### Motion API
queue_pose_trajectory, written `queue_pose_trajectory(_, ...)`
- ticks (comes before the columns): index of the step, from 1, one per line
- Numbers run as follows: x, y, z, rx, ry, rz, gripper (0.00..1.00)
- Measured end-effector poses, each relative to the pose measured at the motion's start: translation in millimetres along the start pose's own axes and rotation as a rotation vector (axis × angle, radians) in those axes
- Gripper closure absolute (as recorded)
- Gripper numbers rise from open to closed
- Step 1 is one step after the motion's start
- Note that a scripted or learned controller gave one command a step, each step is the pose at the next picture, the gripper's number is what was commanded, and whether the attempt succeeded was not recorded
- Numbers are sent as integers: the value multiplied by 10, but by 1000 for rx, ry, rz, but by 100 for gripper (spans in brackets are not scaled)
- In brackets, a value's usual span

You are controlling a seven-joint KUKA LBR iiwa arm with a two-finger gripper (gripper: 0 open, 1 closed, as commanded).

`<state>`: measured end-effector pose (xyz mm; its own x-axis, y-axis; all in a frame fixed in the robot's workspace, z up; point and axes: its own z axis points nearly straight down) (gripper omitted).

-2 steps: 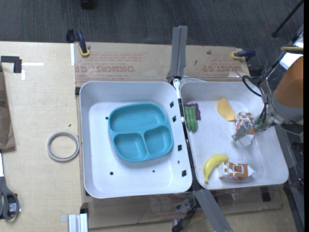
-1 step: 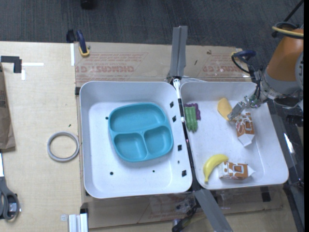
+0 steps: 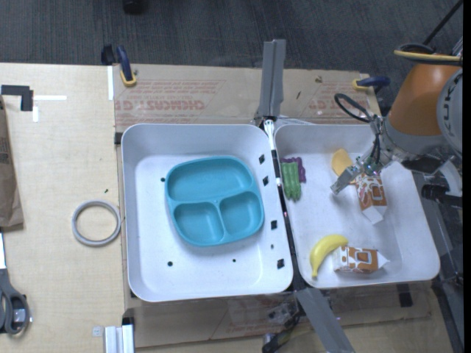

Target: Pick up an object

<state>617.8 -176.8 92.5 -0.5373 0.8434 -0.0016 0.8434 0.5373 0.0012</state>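
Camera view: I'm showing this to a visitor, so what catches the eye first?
The bright blue three-compartment plastic tray sits alone in the left white bin. In the right white bin, a yellow banana lies near the front, and the grey arm's gripper reaches in by an orange-and-white packet.

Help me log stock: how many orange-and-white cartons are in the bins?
2, both in the right bin: one carton near the front beside the banana, the other carton farther back by the gripper. The arm may hide more.
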Motion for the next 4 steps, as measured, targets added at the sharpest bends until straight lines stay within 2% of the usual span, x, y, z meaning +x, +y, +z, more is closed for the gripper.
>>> queue_pose_trajectory(1,-347,272,-1,0,-2,130,0)
queue_pose_trajectory(2,-575,49,-47,0,-3,11,0)
queue_pose_trajectory(3,-261,-385,-2,0,-1,12,0)
queue_pose_trajectory(4,-275,-385,-104,-3,-3,16,100)
